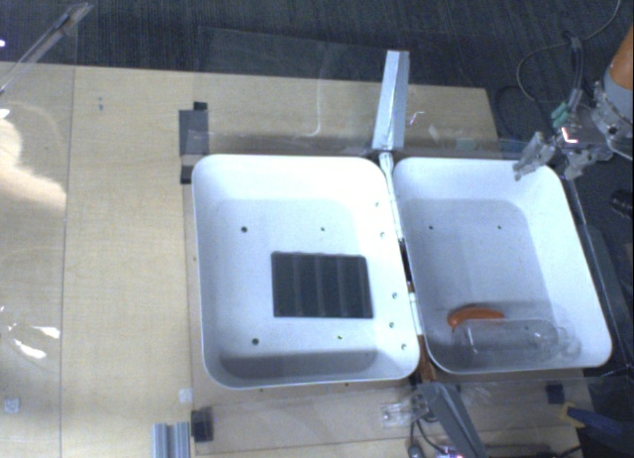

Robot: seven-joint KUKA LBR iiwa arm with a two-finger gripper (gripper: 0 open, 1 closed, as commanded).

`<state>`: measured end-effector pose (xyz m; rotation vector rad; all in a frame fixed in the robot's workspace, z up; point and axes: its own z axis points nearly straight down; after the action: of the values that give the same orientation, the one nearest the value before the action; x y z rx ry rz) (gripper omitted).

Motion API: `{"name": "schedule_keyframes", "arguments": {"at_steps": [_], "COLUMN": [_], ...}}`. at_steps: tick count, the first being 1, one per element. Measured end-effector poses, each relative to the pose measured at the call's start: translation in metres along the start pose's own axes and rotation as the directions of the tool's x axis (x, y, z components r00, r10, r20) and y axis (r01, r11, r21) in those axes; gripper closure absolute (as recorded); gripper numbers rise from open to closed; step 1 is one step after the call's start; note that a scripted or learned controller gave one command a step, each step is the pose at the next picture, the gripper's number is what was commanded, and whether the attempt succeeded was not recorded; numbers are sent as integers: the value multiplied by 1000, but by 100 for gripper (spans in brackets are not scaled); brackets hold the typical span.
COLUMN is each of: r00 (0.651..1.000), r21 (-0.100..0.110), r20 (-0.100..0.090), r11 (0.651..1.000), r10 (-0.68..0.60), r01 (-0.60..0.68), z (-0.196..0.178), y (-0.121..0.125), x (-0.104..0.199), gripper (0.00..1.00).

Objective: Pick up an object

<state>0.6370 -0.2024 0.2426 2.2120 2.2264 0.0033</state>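
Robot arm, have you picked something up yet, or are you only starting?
Only starting. Nothing looks done: the small orange object and the clear plastic bottle lie near the front wall of the right white bin. The two-finger gripper hangs over that bin's far right corner. Reaching down, gripping and lifting remain.

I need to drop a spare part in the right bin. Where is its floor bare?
The right bin is bare from its far wall to mid-floor. Its near edge is crowded: an orange object beside a clear bottle. The hand hovers over the far-right corner.
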Motion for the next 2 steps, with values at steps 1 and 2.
{"name": "schedule_keyframes", "arguments": {"at_steps": [1,2], "r00": [989,980], "r21": [0,-2], "r20": [-1,-1], "r11": [989,980], "r10": [146,201], "r01": [-146,-201], "z": [23,148], "y": [-59,-98], "x": [38,72], "gripper": [0,0]}}
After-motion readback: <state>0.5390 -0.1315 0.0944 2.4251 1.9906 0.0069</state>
